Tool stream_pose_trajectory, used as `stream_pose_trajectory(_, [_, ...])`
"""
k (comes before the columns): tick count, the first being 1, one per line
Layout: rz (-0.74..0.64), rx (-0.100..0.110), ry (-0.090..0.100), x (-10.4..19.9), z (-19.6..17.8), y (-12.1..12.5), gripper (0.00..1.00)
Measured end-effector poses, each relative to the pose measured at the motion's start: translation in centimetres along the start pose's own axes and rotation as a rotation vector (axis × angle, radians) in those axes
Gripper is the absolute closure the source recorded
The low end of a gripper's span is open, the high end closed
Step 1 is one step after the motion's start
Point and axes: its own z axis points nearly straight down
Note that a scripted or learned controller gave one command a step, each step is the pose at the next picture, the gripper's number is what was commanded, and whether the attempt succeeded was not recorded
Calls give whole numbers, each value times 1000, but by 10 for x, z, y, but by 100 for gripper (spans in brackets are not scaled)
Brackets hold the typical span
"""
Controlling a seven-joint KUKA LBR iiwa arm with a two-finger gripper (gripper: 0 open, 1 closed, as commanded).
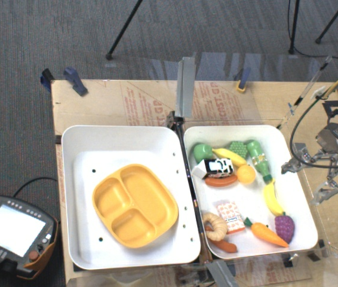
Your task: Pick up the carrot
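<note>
Gripper: the gripper (329,171) hangs at the far right, outside the right bin (297,187) and just past its right wall; whether it is open or closed cannot be told, and nothing is visibly held.
Carrot: the carrot (267,232) lies on the floor of the right bin, in its near right corner, just left of the purple grapes (284,225).
Key relation: from the gripper the carrot lies to the view's left and nearer the camera, across the bin wall.
Long axis: slanted, green top toward the bin's middle, orange tip toward the near right corner.
Neighbours: a banana (272,199) sits just beyond the carrot; a small printed carton (231,215) lies left of the green top.
Writing: red lettering on the bench board (217,100) beyond the right bin is too faint to read; the carton's print is illegible.
Left bin: holds a yellow divided plate (134,204).
</note>
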Motion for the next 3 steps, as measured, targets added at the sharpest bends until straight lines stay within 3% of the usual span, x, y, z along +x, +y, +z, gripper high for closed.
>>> stream_pose_trajectory(1, [188, -10, 9, -7, 120, 42, 0])
stream_pose_trajectory(2, [373, 2, -1, -20, 174, 83, 0])
stream_pose_trajectory(3, [317, 0, 2, -17, 157, 91, 0])
